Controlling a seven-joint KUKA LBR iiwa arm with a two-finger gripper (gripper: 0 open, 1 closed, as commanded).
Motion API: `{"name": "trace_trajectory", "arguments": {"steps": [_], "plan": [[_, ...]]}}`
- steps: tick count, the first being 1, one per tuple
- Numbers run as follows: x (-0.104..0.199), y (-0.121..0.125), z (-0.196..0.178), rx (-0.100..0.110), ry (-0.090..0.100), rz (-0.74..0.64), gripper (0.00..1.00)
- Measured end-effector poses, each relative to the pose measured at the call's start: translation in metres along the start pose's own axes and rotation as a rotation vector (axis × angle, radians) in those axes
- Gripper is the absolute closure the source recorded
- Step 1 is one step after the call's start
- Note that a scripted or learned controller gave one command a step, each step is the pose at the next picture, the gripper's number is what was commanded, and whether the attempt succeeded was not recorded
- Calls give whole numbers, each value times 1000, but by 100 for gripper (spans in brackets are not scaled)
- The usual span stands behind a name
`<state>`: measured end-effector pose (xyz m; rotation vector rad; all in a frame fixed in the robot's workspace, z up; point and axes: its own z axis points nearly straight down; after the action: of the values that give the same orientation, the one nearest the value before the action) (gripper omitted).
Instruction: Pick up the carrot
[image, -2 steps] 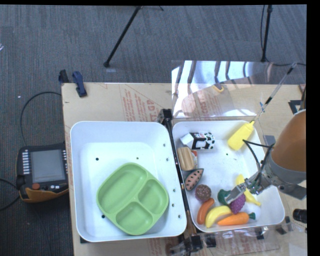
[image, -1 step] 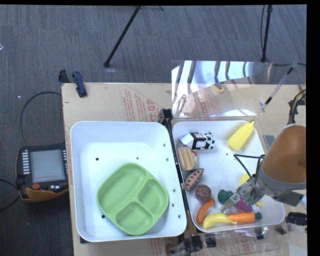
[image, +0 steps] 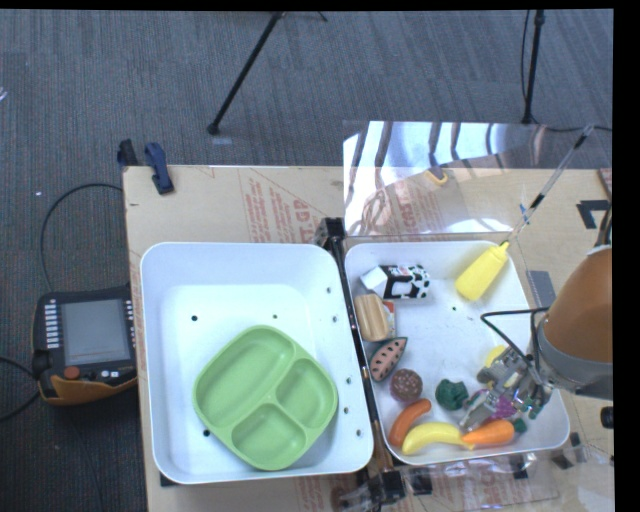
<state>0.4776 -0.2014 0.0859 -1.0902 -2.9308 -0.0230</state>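
The small orange plastic carrot (image: 489, 433) is seen against the right white bin's (image: 445, 250) near wall, hemmed by the yellow banana (image: 435, 436). The tool (image: 508, 394) is poised just above it; its opening cannot be told.

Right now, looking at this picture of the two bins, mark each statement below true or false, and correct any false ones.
1. The green plate lies in the left bin. True.
2. The carrot lies on the plate. False: it lies in the right bin, near the front right corner.
3. The gripper is over the right bin, close to the carrot. True.
4. The yellow bottle stands next to the banana. False: the bottle lies at the back of the bin, the banana at the front.
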Motion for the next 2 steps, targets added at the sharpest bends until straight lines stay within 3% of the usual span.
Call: {"name": "trace_trajectory", "arguments": {"steps": [1,2], "plan": [[13,12,-16,7,-12,208,0],[-17,42,-19,6,-16,172,0]]}}
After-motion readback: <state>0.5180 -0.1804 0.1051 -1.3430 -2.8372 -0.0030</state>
